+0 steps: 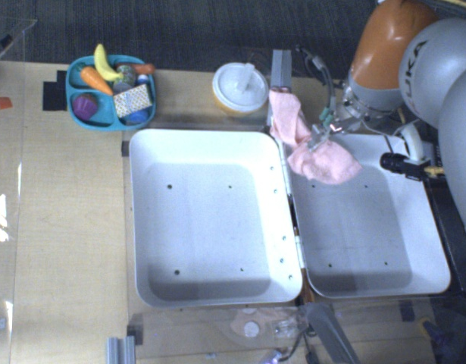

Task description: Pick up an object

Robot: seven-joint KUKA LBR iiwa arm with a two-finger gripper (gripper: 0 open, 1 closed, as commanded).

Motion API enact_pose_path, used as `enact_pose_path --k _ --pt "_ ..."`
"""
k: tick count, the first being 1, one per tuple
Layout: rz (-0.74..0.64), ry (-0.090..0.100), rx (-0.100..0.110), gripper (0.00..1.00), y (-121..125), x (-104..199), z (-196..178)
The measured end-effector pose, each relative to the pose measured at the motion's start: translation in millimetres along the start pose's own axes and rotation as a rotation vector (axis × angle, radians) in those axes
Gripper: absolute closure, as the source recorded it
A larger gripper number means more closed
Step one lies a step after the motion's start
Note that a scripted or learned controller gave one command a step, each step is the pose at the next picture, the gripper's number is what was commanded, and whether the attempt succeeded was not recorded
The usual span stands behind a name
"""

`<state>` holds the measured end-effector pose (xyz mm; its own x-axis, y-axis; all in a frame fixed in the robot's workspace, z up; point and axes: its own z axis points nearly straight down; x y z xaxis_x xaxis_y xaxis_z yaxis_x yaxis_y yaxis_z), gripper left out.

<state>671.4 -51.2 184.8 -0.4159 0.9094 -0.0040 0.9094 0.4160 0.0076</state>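
Arm [414,59] reaches in from the right over the right bin [376,271]. Left bin [202,218] lies beside it. Cloth [312,150], pink, drapes over the right bin's far-left corner and up across its rim. My gripper [323,127] sits at the cloth's top; I cannot tell how it is set. Judgement: I should pinch a raised fold, then lift straight up clear of the rim.

No legible text or labels.

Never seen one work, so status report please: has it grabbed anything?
Gripper low at pink cloth, grasp unclear. Cloth drapes over right bin rim. Nothing in the way.
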Motion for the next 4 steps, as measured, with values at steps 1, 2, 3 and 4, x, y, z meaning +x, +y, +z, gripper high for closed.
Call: enact_pose_path --k 1,2,3,4 --pt "-0.135 -0.003 -0.002 1.00 -60.5 0.2 -93.2" --pt "-0.159 0.004 0.006 1.00 -42.8 -15.9 -0.1" --pt "-0.181 0.002 0.004 1.00 -17.1 -35.3 8.9" --pt "-0.111 0.002 0.005 1.00 3.1 8.9 2.0"
